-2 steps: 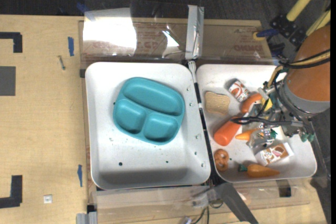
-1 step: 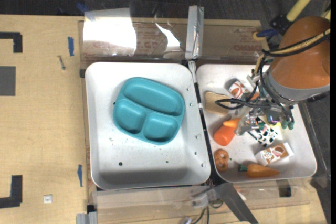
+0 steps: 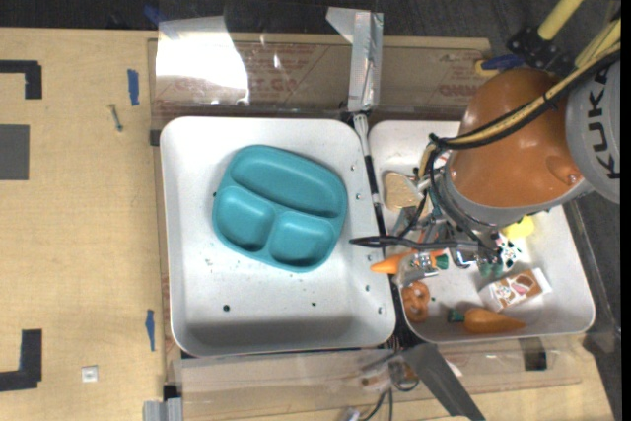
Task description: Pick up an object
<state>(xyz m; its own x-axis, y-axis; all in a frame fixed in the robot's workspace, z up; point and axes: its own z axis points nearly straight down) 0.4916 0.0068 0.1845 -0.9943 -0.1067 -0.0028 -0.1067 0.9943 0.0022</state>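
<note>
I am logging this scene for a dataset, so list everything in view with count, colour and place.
Bins: two, white, side by side on the bench.
Divided plate: one, teal, in the left bin.
Carrot: one, orange, near the right bin's front edge.
Small packet: one, white and red, right bin, just above the carrot.
Other small items: several, mixed colours, right bin, partly hidden under the arm.
Arm: one, grey with an orange band, over the right bin.

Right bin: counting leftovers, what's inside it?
The right bin holds a carrot, a printed packet and a yellow piece; the arm covers the rest.
</note>
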